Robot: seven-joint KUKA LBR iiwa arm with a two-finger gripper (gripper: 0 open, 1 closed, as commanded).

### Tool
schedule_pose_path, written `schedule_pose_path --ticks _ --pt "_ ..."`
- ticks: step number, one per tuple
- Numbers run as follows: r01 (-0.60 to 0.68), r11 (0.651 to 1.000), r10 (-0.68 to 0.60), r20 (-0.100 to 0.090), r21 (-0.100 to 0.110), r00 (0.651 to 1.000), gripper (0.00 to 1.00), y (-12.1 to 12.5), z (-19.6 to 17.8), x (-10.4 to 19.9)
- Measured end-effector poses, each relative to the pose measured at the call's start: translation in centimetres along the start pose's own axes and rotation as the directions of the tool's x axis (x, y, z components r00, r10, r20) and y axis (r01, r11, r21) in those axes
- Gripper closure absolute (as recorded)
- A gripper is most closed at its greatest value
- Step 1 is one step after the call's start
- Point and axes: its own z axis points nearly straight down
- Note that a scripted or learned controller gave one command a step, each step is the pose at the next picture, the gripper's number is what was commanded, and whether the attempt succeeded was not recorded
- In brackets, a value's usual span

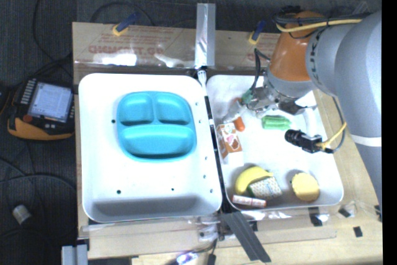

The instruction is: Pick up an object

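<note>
My gripper hangs low over the back of the right bin, under the orange wrist band. A small green block lies just to its front right. A little orange piece and a printed packet lie to its front left, by the divider. At the bin's front are a yellow banana-shaped toy, a patterned wedge, a yellow round object and a pink tube. Nothing shows plainly between the gripper's tips.
The left bin holds a blue divided plate. A black fitting with a yellow cable hangs from the arm over the right bin's middle. A handheld screen device lies left of the bench.
</note>
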Motion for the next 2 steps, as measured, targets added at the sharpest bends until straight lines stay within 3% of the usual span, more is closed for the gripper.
schedule_pose_path --ticks 1,2 --pt "0.002 1.0 -0.002 -0.004 0.002 1.0 1.0 0.0 -0.7 0.1" --pt "-0.033 0.999 0.033 0.003 0.001 0.999 1.0 0.5 -11.0 7.9"
